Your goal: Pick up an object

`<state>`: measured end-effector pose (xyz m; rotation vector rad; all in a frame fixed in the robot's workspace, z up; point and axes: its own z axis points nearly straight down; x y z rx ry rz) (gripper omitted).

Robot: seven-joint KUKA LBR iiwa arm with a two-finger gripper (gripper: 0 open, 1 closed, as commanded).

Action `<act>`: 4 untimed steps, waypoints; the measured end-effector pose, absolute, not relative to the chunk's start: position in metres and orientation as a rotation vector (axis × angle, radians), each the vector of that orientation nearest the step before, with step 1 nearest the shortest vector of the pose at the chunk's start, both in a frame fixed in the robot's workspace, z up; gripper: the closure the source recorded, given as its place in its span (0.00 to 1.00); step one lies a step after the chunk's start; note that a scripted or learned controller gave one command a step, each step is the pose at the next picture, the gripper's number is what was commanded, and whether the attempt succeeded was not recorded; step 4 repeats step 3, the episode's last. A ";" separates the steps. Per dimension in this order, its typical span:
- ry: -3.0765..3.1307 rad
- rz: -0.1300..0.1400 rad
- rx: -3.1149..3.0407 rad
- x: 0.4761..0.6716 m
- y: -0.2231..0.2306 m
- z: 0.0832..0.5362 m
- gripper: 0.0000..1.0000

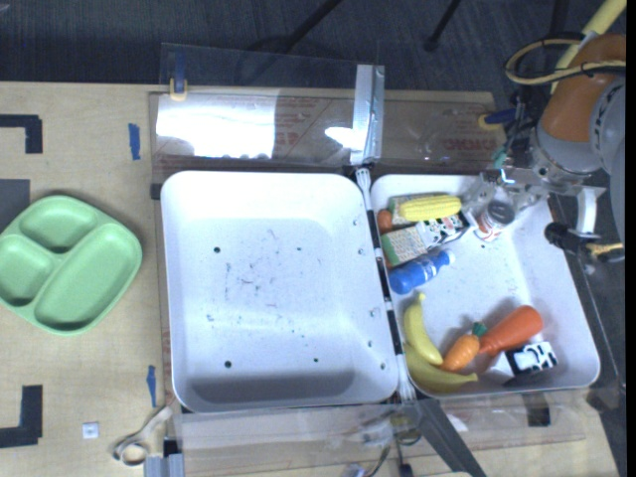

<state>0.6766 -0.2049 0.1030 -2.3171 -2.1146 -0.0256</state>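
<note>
— Where is the claw (494,202) seen?
— Above the right bin's (556,286) far end, beside the corn cob (427,207); whether it is apart or together cannot be told

— And the carrots (497,336)?
— Laid near the banana (425,351)

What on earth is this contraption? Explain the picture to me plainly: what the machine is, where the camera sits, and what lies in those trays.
One camera looks down from above the bench. The grey and orange robot arm reaches in from the right, its gripper over the right bin. That bin holds a corn cob, a blue bottle, a banana, two carrots and a small black-and-white object. Beside it is the left bin. A green divided plate lies on the bench. Nothing is visibly held.
</note>
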 end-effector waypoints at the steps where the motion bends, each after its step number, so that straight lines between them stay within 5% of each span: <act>1: -2.222 -0.021 -2.208 0.675 -0.208 0.103 0.00; 2: -2.238 -0.018 -2.210 0.677 -0.209 0.110 1.00; 3: -2.395 0.001 -2.035 0.668 -0.183 0.191 1.00; 4: -2.395 0.001 -2.035 0.668 -0.183 0.191 1.00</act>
